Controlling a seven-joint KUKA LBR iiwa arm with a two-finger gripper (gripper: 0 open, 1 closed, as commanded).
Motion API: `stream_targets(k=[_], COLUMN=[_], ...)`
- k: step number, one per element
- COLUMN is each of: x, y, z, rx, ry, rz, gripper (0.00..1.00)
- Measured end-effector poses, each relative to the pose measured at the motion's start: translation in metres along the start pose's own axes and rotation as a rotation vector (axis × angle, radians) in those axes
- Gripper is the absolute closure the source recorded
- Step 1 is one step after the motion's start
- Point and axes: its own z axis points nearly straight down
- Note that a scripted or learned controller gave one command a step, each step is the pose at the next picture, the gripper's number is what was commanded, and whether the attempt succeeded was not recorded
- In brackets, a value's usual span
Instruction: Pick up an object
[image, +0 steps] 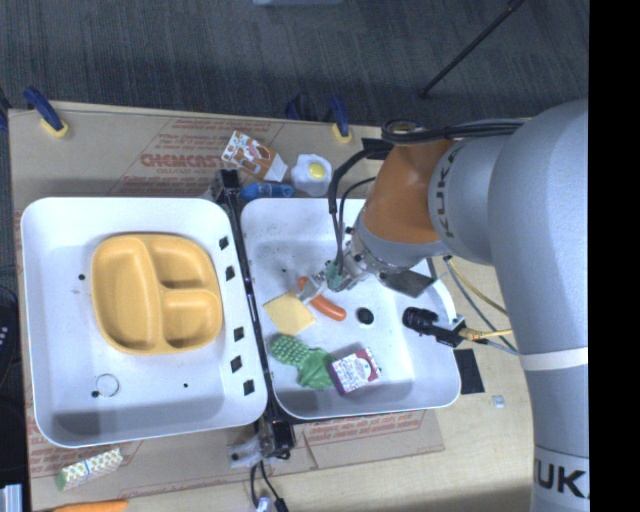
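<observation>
- An orange carrot (328, 309) lies in the right bin (425, 395), touching a yellow cheese wedge (290, 315) on its left.
- The pincer (331, 279) is just above the carrot, low in this bin; I cannot tell if it is wide or narrow.
- A green leafy toy (303, 361) and a red packet (354, 370) lie nearer the front wall.
- The left bin (50, 300) holds a yellow divided tray (157, 292).

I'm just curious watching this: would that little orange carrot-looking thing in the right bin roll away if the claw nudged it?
Probably, somewhat. The orange carrot toy looks rounded and tapered, so it would likely roll in a curve. It looks small, so probably light. The yellow wedge lying close beside it might stop it, and the gripper hangs just above.
</observation>
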Motion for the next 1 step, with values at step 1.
stream_targets(k=[1], x=[0.0756], y=[-0.0001], z=[-0.0901], rx=[-0.003], ry=[-0.002], rz=[-0.218], gripper=[1.00])
